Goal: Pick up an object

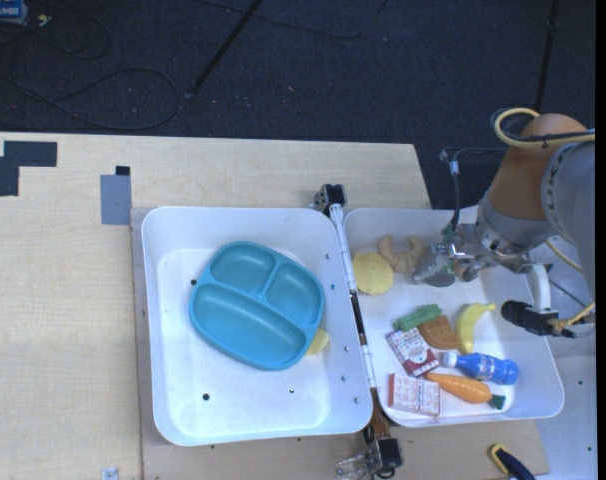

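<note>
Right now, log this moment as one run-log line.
gripper: over right bin, near tan toy | blue plate: left bin

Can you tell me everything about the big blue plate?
The blue plate is a smooth, plastic-looking tray with rounded corners, split by raised ridges into three sections: one long one and two smaller ones. It lies flat, turned at a slant, in the left bin, filling much of the floor. Nothing sits in its sections. A small yellow thing peeks out at its lower right edge, touching or tucked under it; which one, I cannot tell.
</note>
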You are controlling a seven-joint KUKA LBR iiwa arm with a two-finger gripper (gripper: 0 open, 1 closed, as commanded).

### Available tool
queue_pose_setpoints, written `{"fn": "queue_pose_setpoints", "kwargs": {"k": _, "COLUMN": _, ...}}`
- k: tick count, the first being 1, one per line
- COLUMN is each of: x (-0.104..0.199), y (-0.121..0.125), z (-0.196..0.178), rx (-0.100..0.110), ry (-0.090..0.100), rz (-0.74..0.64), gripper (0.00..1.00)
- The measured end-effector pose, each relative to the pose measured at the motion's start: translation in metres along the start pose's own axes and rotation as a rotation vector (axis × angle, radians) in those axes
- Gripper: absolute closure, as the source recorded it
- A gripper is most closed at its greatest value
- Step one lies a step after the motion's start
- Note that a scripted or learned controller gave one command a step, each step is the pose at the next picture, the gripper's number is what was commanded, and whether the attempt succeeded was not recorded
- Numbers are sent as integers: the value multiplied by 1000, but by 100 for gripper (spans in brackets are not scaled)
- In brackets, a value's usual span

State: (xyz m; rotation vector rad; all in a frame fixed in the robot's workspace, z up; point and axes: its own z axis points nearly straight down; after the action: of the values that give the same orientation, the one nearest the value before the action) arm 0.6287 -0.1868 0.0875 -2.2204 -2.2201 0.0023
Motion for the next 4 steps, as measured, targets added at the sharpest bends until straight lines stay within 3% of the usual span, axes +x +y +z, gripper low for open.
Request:
{"fn": "queue_pose_setpoints", "kwargs": {"k": 1, "x": 0, "y": 12, "z": 1, "rx": 15, "ry": 5, "rz": 2, "gripper": 0}}
{"fn": "queue_pose_setpoints", "kwargs": {"k": 2, "x": 1, "y": 12, "z": 1, "rx": 15, "ry": 4, "rz": 1, "gripper": 0}}
{"fn": "queue_pose_setpoints", "kwargs": {"k": 3, "x": 41, "y": -49, "z": -1, "rx": 0, "ry": 2, "rz": 1, "gripper": 0}}
{"fn": "queue_pose_setpoints", "kwargs": {"k": 4, "x": 5, "y": 14, "z": 0, "rx": 1, "ry": 1, "rz": -1, "gripper": 0}}
